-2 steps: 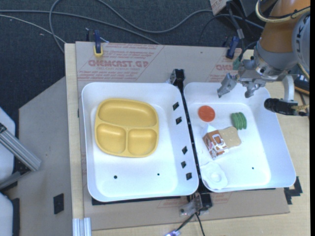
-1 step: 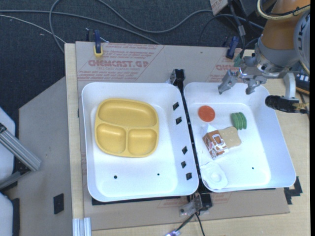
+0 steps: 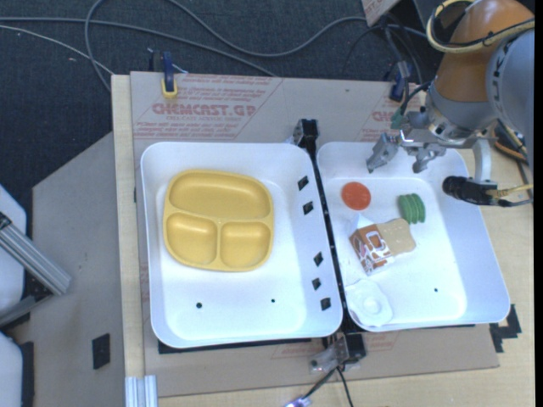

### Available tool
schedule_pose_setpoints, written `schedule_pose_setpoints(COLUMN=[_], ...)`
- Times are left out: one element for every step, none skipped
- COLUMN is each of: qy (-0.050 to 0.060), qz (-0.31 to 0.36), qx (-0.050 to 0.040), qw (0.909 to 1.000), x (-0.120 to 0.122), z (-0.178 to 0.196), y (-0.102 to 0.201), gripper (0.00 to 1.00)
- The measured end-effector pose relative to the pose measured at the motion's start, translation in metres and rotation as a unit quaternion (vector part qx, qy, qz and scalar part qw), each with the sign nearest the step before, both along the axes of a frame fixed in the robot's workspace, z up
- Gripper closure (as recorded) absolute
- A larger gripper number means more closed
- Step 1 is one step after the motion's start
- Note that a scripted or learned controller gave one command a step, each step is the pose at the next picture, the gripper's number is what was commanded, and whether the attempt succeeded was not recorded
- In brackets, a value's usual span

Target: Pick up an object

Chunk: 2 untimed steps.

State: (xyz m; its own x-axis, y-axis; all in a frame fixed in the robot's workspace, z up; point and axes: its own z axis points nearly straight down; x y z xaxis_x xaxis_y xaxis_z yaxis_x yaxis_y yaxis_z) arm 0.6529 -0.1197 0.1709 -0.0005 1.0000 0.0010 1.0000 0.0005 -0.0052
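1. The gripper (image 3: 400, 152) hangs over the far edge of the right bin (image 3: 475, 261), its fingers (image 3: 378, 155) spread apart and pinching nothing.
2. In that bin lie a round red piece (image 3: 356, 196), a green piece (image 3: 412, 208) and a tan block with a red-and-white side (image 3: 383, 245) (all apart from the fingers).
3. A small white lid (image 3: 372, 303) sits near the bin's front corner.
4. The left bin (image 3: 170, 312) on the desk holds a yellow divided plate (image 3: 219, 220).
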Motion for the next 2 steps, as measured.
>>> schedule_pose_setpoints(qy=[0.001,-0.002], qz=[0.000,0.000], qx=[0.0004,-0.0002], qw=[1.0000,1.0000], x=[0.002,0.003], z=[-0.059,-0.086], y=[0.009,0.009], gripper=[0.00,0.00])
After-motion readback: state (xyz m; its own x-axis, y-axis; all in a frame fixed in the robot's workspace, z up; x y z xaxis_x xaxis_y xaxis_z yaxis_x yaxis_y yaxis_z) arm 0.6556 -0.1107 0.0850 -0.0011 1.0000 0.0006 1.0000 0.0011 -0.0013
